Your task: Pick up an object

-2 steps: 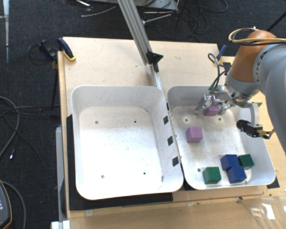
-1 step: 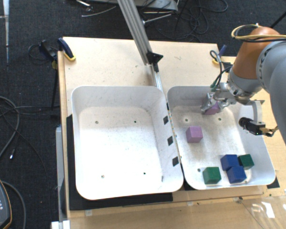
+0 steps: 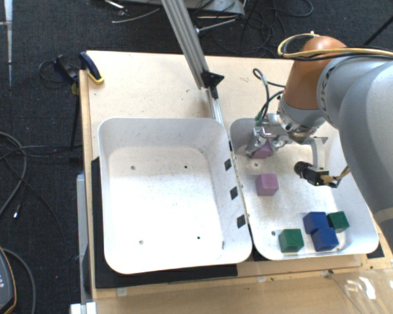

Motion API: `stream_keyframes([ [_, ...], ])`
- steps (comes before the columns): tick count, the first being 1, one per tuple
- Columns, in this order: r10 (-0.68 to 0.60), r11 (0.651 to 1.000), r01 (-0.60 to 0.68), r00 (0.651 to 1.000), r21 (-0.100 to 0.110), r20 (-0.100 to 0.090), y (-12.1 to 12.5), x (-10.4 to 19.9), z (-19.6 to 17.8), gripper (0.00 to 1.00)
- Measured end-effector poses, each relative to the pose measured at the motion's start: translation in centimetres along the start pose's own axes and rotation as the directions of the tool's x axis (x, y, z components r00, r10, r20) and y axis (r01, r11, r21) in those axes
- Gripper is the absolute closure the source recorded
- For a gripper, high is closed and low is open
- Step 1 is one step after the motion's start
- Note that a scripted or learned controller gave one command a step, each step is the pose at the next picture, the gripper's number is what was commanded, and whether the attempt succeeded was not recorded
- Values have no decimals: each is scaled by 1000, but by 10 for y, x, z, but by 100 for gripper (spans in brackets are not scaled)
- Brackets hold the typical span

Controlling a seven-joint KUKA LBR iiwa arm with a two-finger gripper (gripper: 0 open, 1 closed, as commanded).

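Two purple blocks [image 3: 267,184], two blue [image 3: 320,230], two green [image 3: 291,240].

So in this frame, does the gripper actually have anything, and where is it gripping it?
It seems so: a purple block sits between the fingers of the gripper, pinched by its sides, near the right bin's far end.

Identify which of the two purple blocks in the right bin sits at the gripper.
The upper purple block, right at the gripper; the other purple block lies apart, nearer the bin's middle.
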State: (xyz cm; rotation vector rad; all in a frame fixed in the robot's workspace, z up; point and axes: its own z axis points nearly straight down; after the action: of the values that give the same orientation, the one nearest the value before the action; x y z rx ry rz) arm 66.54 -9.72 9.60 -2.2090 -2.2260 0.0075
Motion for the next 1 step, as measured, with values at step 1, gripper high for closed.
stream_keyframes([
  [1,-1,1000,1,1000,-16,-2,-15,69,-104,100],
])
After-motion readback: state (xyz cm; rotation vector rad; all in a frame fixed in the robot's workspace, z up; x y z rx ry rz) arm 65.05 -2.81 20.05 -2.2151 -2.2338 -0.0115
